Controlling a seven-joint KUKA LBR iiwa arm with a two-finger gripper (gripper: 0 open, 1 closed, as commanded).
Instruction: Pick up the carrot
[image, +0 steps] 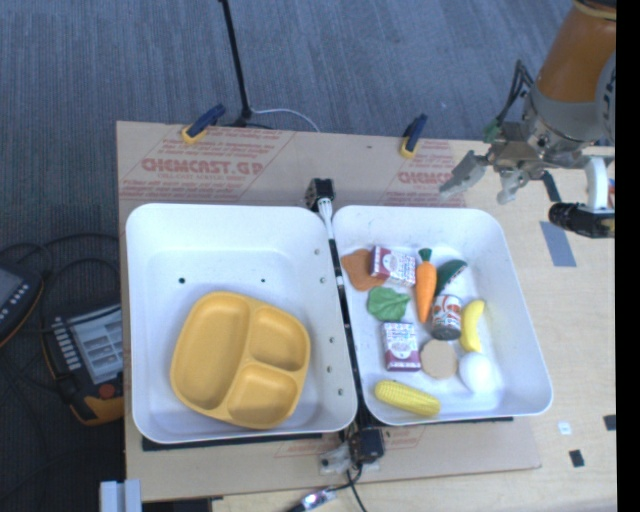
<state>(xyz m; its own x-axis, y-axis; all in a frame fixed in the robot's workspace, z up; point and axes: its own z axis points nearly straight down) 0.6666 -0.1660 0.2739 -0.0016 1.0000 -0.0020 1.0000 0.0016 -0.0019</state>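
Observation:
The carrot (426, 285), orange with a green top, lies upright in the middle of the right bin (520, 310), between a red-and-white packet (394, 265) and a small can (446, 316). My gripper (488, 178) hovers above the bench beyond the right bin's far edge, up and to the right of the carrot and well apart from it. Its two fingers are spread open with nothing between them.
The right bin also holds a green leaf (388, 303), another packet (401, 346), corn (407, 398), a banana (473, 326), an egg (477, 372), a tan disc (438, 359). A yellow divided tray (240, 357) sits in the left bin (160, 260). Clamps (411, 136) grip the board's far edge.

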